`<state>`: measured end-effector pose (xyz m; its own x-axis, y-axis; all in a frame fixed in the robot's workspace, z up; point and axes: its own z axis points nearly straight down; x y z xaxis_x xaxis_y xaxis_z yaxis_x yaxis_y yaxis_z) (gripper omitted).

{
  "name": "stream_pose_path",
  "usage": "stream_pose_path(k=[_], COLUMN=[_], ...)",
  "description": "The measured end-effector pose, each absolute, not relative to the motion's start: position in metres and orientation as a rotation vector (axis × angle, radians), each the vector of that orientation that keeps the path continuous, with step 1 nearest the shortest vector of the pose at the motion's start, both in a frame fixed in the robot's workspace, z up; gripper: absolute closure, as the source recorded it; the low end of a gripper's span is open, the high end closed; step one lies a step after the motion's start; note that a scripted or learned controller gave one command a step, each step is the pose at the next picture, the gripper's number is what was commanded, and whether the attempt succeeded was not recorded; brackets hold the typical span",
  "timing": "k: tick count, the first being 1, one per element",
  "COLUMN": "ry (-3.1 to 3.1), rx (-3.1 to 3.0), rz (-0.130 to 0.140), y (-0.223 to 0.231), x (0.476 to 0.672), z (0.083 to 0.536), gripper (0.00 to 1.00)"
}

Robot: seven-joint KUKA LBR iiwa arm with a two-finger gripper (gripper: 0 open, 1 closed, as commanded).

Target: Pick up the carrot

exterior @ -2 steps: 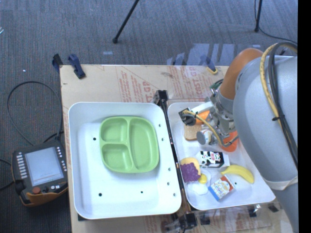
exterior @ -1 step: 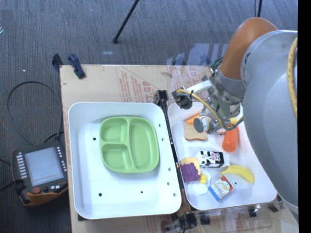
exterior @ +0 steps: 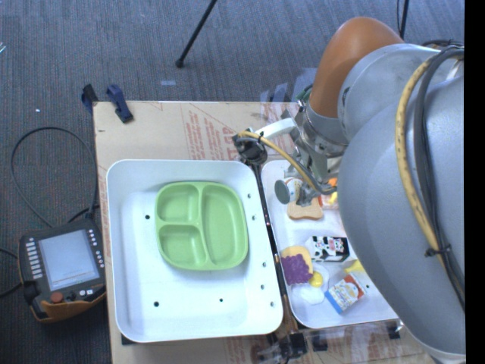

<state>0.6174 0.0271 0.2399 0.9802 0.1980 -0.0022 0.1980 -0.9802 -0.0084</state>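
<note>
Gripper (exterior: 312,190) sits low in the right bin (exterior: 379,313), its metal body crowded with cabling at the end of the arm; you cannot tell from this angle how it is set. Your arm (exterior: 394,150) is a smooth grey casing, rounded and bulky, with an orange band (exterior: 350,51) curving above the wrist and a yellow cable (exterior: 413,165) running along its side.

Just right of the gripper you see a small orange sliver (exterior: 330,199) at the arm's edge, which may be the carrot (too little shows to be sure). Directly under the gripper lies a flat tan piece shaped like a slice of toast (exterior: 305,212).

Further toward you in the same bin sit a purple, bumpy cluster (exterior: 294,267), a small carton with black and white cow patches (exterior: 329,248), a yellow rounded piece (exterior: 316,279), a white rounded piece (exterior: 311,295) and a boxy carton in red, white and blue (exterior: 345,292).

You have 2 shallow white bins side by side on the surface (exterior: 189,123), which looks like brown cardboard with red print. The left bin (exterior: 136,302) has rounded corners and small dark holes in its floor. In it rests a glossy light green plate (exterior: 201,224), rounded square in shape, split into 3 compartments.

On the grey carpeted floor to the left lies a teach pendant (exterior: 64,268) with a pale screen and a black cord.
</note>
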Motion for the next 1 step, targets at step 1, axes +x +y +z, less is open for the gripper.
stream_pose_path(k=[1], ry=[-0.298], rx=[-3.123], rz=[0.006], y=[0.0217], x=[0.6171], z=[0.24], gripper=[0.0])
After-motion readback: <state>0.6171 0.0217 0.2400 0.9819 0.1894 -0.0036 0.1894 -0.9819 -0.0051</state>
